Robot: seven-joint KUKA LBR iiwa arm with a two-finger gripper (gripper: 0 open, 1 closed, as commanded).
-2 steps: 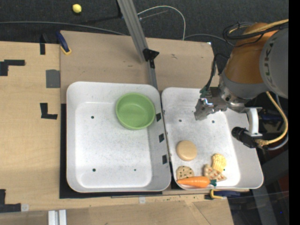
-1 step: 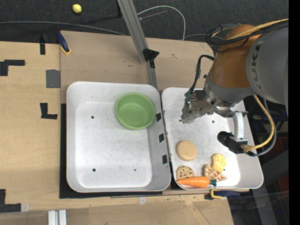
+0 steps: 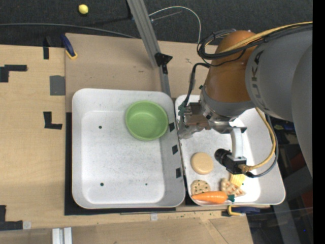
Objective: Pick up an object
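Claw [image 3: 189, 122] low at right bin [image 3: 269, 187] near-left corner, finger state unclear; green bowl [image 3: 147, 119] in left bin [image 3: 91, 187].

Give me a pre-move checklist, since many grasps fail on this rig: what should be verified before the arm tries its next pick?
1. Objects available in the right bin: ok; tan round piece, cookie, carrot lie near its front.
2. Gripper position: not ok; it sits at the bin's back left, apart from those items.
3. Anything held: cannot tell.
4. Cable clearance: cannot tell; it loops close above the food.
5. Green bowl in the left bin: ok, upright, apart from the arm.
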